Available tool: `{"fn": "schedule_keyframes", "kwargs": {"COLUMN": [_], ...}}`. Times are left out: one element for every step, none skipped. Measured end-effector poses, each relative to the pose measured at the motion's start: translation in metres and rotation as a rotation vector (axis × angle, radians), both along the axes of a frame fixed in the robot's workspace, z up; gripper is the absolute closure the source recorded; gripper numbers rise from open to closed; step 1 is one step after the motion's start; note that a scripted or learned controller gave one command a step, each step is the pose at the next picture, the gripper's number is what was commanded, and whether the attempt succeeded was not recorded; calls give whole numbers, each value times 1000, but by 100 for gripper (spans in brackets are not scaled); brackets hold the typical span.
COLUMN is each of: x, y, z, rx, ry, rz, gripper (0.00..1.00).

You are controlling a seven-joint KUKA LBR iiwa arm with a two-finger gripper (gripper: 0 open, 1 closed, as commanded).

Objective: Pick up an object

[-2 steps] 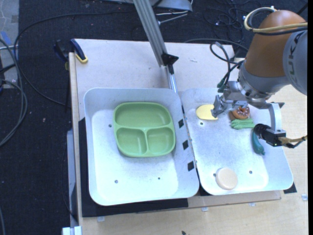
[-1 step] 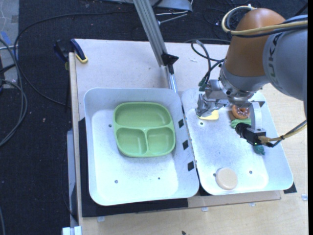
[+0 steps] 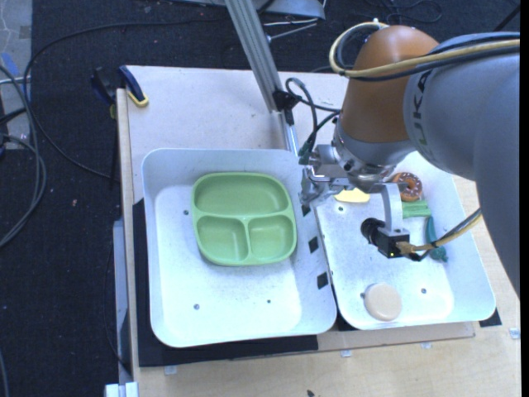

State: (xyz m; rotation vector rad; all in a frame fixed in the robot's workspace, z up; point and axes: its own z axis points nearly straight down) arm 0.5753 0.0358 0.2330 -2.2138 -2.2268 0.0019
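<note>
Two shallow white bins are seen side by side on the bench. In the left bin [image 3: 165, 304], a green divided plate [image 3: 245, 218] is lying flat toward the far edge, its three compartments facing up. Over the dividing edge between the bins, at the far inner corner of the right bin [image 3: 463, 296], the gripper [image 3: 318, 190] is lowered from the grey arm [image 3: 463, 106] with its orange band [image 3: 384, 85]. Whether anything is pinched cannot be told from this slant.

Just beside the gripper, a yellow piece [image 3: 355, 195] is glimpsed on the right bin's floor, partly hidden by the wrist. Toward the far right edge, a brown ring-shaped item [image 3: 409, 186] is seen, with a green object [image 3: 415, 211] touching or just beside it. A round beige object [image 3: 383, 302] is resting near the right bin's near edge, well apart from the gripper.
</note>
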Motion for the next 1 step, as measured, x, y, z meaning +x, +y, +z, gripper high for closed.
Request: {"fn": "schedule_keyframes", "kwargs": {"x": [-6], "y": [61], "z": [-7], "rx": [0], "ry": [0], "rz": [1], "gripper": [100]}}
